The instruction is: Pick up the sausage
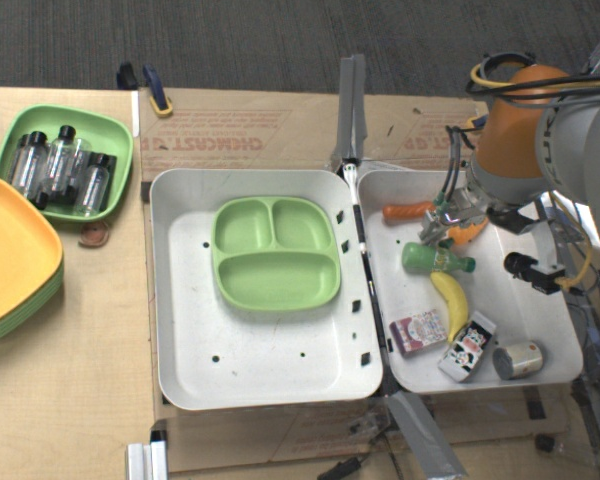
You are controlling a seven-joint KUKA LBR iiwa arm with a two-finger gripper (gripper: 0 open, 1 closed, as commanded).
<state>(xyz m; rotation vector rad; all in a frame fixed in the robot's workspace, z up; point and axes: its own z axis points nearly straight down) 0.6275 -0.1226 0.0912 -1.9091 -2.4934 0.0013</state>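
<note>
The sausage [407, 210] is a short orange-red stick lying near the back left of the right bin [550, 313]. My gripper [440, 224] hangs just off the sausage's right end, above the top of a green bottle [435, 259]. It partly covers an orange object [469, 232]. Nothing can be seen in the gripper's hold.
The right bin also holds a banana [451, 303], a small pink carton [420, 331], a black-and-white box [467, 348] and a grey can [518, 359]. A green divided plate [276, 252] lies in the left bin [180, 358]. Yellow plates [15, 263] and a green tray of bottles [65, 163] sit far left.
</note>
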